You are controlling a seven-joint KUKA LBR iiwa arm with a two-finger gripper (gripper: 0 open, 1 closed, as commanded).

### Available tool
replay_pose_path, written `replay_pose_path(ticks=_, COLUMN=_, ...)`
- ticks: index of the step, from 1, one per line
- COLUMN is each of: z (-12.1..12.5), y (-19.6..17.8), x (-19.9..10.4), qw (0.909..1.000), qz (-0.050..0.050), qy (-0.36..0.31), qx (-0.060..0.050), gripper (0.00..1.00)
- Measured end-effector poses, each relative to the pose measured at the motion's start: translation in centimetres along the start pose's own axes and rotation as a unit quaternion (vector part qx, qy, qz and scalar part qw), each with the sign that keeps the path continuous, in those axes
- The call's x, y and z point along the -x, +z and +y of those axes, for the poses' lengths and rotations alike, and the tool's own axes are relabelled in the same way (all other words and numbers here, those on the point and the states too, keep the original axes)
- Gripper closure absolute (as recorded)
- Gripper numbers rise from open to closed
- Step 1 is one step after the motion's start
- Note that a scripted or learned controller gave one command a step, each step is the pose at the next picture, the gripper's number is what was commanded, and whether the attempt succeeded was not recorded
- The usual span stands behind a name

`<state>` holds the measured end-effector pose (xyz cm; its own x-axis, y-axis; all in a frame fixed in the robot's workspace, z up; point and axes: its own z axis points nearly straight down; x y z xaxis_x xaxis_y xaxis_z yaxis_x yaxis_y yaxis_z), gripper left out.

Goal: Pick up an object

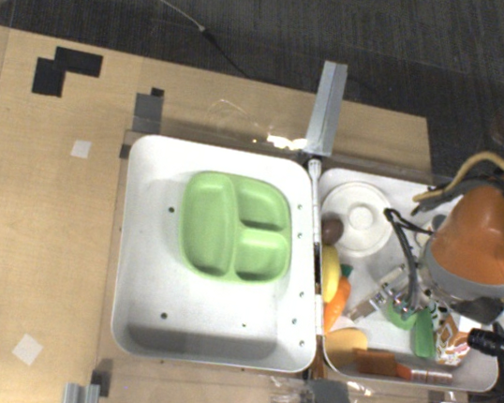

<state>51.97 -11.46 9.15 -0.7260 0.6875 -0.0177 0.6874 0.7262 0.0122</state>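
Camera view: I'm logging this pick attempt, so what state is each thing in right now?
Green divided plate: upside down, flat in the left bin.
White bowl: upright, at the far end of the right bin.
Banana: lying against the divider wall.
Carrot: lying beside the banana.
Gripper: down in the right bin, among the items.

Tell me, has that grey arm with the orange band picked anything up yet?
Not that I can see. Done so far: the arm's two-finger gripper is down in the cluttered right white bin, beside a flat green object. In hand: nothing visibly lifted; whether it grips anything is unclear. The left white bin holds a green divided plate. Left to do: secure one item and raise it.
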Motion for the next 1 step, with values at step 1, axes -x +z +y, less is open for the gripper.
replay_pose_path(ticks=1, z=-4.22, y=-0.04, x=0.54, qw=0.9971, qz=0.0, qy=0.076, qx=0.0, gripper=0.0)
